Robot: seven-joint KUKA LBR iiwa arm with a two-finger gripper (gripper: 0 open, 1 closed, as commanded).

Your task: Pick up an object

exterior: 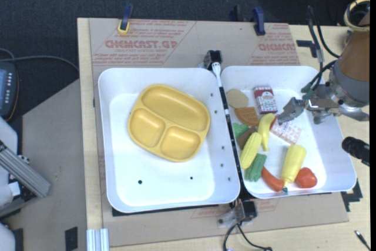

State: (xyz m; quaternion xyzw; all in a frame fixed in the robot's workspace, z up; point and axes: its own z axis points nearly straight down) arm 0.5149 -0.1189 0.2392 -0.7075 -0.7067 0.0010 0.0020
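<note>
A clear packet with red print lies in the right bin, just beneath the gripper; whether the jaws are open or touch it cannot be told. Beside it sit a banana, corn, a red-and-white box, a yellow bottle and a tomato. A yellow divided tray fills the left bin. The board behind reads "CHEMCAST."
</note>
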